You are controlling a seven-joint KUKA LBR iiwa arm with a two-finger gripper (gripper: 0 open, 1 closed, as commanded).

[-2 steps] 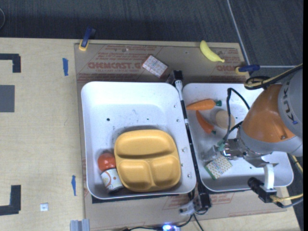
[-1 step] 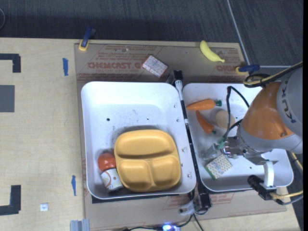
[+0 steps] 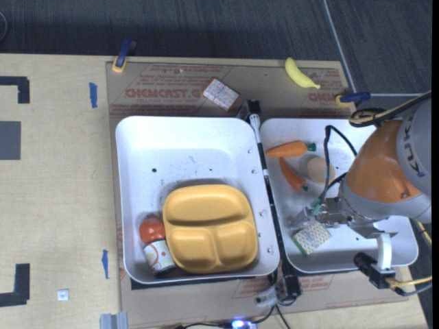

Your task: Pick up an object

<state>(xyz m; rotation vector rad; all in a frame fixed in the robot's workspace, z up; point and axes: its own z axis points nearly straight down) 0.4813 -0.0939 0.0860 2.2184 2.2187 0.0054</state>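
Presumably targeting the patterned packet [image 3: 313,238] lying flat on the right bin [image 3: 405,252] floor, gripper [image 3: 317,214] sits just above its edge, open/closed state indeterminate; risk: fingers skid off the thin item or nudge the nearby carrot [image 3: 292,149].

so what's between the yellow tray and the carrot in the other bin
In the camera view, between the yellow tray and the carrot lie bare white bin floor, then the two bins' adjoining rims with a dark strip along them.

1 fixed camera above the bench looks down slantwise on both white bins [image 3: 130,184]
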